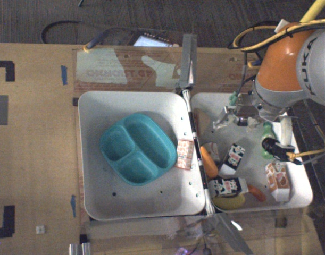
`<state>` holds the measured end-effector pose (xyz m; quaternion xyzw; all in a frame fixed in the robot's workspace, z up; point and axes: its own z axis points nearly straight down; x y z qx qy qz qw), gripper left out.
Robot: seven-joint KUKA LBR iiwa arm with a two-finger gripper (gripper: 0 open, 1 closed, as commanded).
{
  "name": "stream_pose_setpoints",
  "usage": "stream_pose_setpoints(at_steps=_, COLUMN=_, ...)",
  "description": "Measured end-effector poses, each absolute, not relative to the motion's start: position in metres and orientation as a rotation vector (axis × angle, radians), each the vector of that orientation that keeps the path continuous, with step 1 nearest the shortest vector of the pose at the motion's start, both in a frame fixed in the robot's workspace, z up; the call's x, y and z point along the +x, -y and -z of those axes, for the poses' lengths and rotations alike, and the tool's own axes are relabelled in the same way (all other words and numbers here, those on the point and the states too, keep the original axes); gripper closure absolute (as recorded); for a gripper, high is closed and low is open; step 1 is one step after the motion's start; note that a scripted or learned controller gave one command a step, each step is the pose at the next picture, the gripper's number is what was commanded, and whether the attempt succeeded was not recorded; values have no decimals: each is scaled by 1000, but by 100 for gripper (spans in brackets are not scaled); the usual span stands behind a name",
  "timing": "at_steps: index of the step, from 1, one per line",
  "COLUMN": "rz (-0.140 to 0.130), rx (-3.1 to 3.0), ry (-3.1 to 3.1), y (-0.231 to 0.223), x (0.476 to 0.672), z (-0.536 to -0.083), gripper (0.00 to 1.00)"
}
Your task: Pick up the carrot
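Note:
The carrot (pixel 208 162) is an orange stick lying along the left wall of the right bin (pixel 303 195), pointing roughly front to back. My gripper (pixel 232 117) hangs over the back part of that bin, beyond the carrot and a little to its right, apart from it. Nothing shows in its grasp. The grey arm with its orange band (pixel 282 62) reaches in from the upper right and hides the bin's back right corner.
Two cow-print cartons (pixel 234 157) (pixel 228 186) lie right beside the carrot, with a banana (pixel 230 202) and a small red-orange piece (pixel 256 194) at the front. A juice carton (pixel 278 180) and a green item (pixel 267 142) lie right. The left bin (pixel 93 195) holds a teal divided plate (pixel 138 149) and a small carton (pixel 184 154).

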<state>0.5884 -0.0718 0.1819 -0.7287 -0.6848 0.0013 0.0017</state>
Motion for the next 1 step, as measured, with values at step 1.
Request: stream_pose_setpoints(at_steps=1, rz=3, rx=-2112, ry=2326, y=116, x=561, z=-86, gripper=0)
